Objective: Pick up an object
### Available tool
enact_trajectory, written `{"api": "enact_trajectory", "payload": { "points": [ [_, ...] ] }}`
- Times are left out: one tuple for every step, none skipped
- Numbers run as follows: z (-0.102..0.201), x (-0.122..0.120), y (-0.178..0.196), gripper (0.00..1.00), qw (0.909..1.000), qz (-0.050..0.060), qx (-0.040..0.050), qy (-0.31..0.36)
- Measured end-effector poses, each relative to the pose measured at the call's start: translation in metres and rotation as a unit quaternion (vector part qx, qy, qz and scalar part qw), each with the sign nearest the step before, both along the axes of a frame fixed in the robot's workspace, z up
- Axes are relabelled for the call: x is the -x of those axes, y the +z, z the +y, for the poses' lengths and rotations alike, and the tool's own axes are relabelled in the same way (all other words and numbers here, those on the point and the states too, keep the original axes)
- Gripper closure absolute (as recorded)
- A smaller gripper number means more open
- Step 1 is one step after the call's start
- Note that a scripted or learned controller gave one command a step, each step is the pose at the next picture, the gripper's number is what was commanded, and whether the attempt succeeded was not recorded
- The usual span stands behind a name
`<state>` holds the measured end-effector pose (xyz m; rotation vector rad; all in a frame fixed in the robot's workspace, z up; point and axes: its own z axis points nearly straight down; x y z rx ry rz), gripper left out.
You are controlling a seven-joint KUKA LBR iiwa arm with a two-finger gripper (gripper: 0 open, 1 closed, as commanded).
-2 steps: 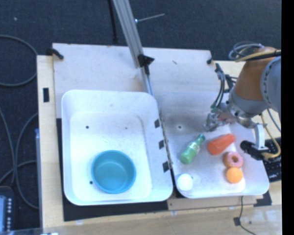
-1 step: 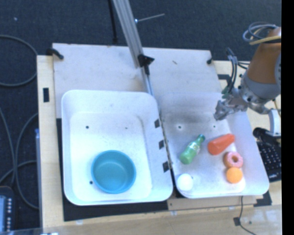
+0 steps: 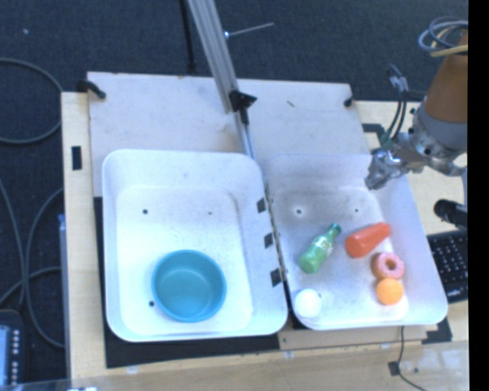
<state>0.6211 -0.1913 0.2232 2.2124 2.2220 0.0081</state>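
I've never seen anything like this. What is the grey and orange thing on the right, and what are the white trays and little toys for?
You are looking down, at a slant, from one camera fixed above a workbench. The grey and orange thing is a robot arm reaching in from the right. Its end effector, the part meant for grasping, hangs over the far edge of the right bin and holds nothing.

The two shallow white trays are bins. The left bin contains a blue bowl. The right bin holds small toys: a green bottle, an orange carrot-like piece, a pink doughnut, an orange ball and a white ball. The arm's job is to pick one up.
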Motion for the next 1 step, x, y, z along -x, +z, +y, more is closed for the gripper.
{"api": "enact_trajectory", "payload": {
  "points": [
    [0.0423, 0.0068, 0.0015, 1.00, 1.0000, 0.004, -0.0011, 0.002]
  ]
}}
